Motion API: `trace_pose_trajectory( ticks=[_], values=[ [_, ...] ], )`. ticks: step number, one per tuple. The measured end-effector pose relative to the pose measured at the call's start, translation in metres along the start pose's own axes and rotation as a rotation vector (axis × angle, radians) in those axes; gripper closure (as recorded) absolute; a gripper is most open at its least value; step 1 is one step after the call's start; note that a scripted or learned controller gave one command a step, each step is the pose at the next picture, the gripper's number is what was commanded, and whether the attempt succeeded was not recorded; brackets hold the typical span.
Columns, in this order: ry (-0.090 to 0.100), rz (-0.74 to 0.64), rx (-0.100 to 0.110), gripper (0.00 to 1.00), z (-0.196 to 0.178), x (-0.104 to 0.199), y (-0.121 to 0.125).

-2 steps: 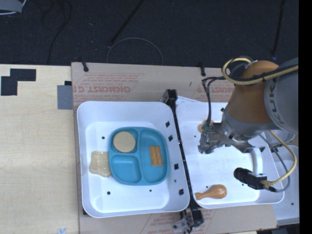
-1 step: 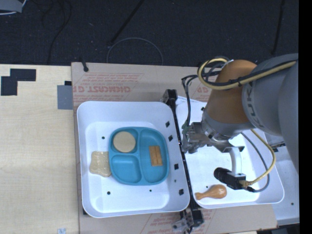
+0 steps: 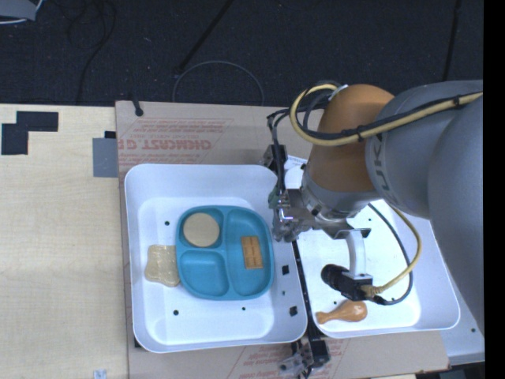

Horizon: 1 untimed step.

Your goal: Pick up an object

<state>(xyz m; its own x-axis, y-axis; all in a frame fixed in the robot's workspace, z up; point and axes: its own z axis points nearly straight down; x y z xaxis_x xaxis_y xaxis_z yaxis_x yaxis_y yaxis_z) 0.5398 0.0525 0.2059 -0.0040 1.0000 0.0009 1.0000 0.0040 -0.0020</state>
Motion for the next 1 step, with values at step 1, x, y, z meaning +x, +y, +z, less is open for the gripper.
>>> trace_pose_trajectory(
  ticks=[1],
  values=[
    [0.000,0.001,0.001,1.00,-0.0151,0.0470,0.0043]
  ],
)
